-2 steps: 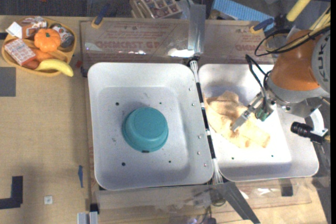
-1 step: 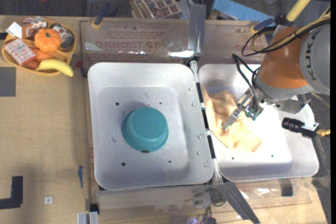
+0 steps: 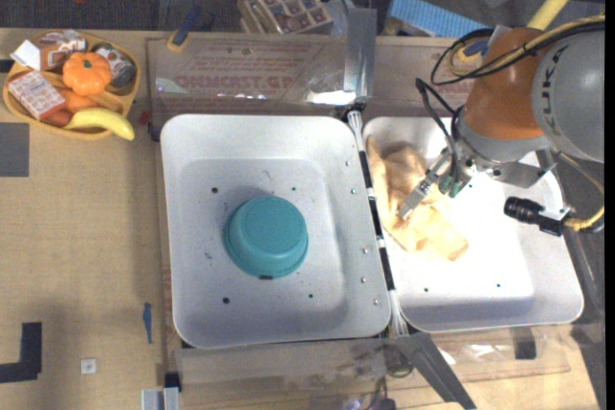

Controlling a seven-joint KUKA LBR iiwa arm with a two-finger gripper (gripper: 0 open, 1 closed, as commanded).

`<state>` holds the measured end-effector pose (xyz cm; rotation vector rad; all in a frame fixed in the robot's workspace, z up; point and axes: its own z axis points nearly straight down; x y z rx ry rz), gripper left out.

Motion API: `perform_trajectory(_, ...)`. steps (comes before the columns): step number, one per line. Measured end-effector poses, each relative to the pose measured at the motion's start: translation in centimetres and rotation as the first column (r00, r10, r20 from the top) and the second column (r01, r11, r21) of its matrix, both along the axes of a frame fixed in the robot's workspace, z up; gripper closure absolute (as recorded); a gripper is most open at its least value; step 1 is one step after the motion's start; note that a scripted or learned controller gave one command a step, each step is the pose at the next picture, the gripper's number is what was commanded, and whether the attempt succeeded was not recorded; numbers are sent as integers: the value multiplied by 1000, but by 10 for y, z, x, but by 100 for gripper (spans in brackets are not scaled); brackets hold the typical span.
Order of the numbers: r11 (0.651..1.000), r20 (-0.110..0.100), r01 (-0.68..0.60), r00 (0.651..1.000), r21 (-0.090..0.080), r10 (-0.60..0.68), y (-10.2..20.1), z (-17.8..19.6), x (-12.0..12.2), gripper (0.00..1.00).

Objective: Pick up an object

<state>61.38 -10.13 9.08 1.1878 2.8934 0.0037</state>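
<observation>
**Bench with two white bins: pincer low over the pale lump**

Wooden bench (image 3: 77, 235) carries both bins. The pincer (image 3: 423, 194) hangs in the right bin (image 3: 519, 293); whether it is open or closed, I cannot tell. A tan, soft-looking lump (image 3: 428, 230) lies just under and beside it. Closing off-centre could pinch only an edge, so it slips. Well off to its left, a teal bowl (image 3: 267, 236) sits in the other bin (image 3: 192, 158).

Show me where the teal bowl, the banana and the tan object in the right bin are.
teal bowl (image 3: 267, 236), camera view, middle of its upturned base.
banana (image 3: 102, 121), camera view, middle of its length.
tan object (image 3: 434, 233), camera view, its lower right part.
</observation>
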Motion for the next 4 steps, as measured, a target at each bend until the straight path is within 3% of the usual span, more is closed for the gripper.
perform_trajectory(1,1000,6,2,1000,2,-2,0,11,1,100)
perform_trajectory(2,993,-7,121,993,2,-121,-37,6,-4,100)
perform_trajectory(3,999,-9,50,999,2,-50,41,95,42,100)
perform_trajectory(4,999,-4,48,999,1,-48,42,106,43,100)
